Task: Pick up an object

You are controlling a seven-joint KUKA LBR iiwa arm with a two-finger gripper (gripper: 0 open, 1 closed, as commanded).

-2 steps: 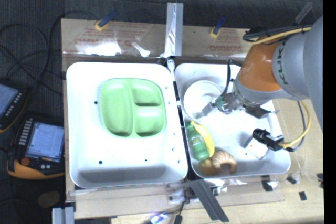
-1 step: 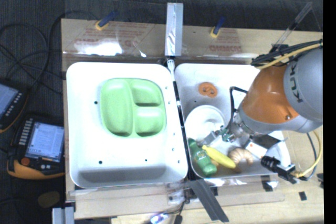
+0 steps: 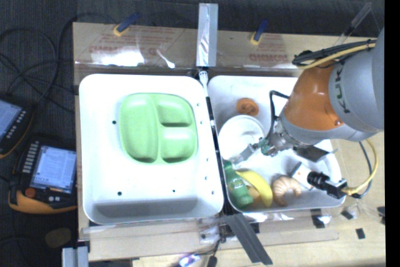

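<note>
the gripper (image 3: 262,148) hangs low in the right bin (image 3: 215,110), over the edge of the white bowl (image 3: 239,132); whether it is spread or pinched, i cannot tell. just below it lie the banana (image 3: 259,186), a green object (image 3: 237,187) and a tan shell-like object (image 3: 286,188). an orange piece (image 3: 247,106) sits above the bowl. the green tray (image 3: 157,127) lies in the left bin (image 3: 100,197).

My arm (image 3: 337,103) covers much of the right bin (image 3: 275,81), and I can't tell how the pincer (image 3: 265,148) stands. That green item (image 3: 237,187) beside the banana (image 3: 259,187) stays unreadable.
</note>
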